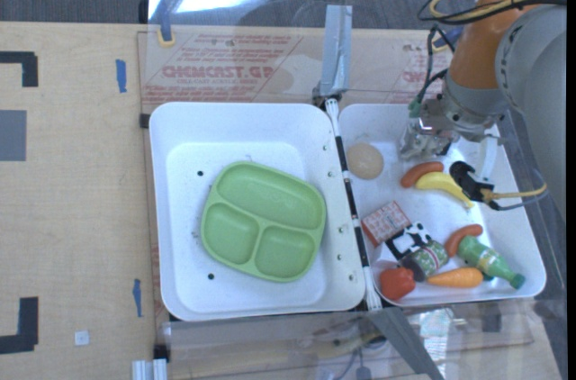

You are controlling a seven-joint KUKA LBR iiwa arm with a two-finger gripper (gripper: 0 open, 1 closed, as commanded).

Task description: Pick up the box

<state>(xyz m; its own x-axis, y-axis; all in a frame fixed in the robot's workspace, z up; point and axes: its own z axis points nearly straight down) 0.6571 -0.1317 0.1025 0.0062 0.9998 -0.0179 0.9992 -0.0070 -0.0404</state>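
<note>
Right bin (531, 266): box (385, 221) lies well apart from gripper (419, 144).

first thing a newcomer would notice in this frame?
Probably the green divided plate, alone in the left bin. Next, the clutter in the right bin: a small red box near its middle, a banana, a carrot and a green bottle. The gripper hangs over that bin's far end.

Bright, even overhead light. White bins (171, 131) near overexposed, detail washed out. Glare streak on clear panel (211, 4) at top. Soft short shadows under green tray (262, 221). Slight overall softness; arm (531, 54) edge blurred.
</note>
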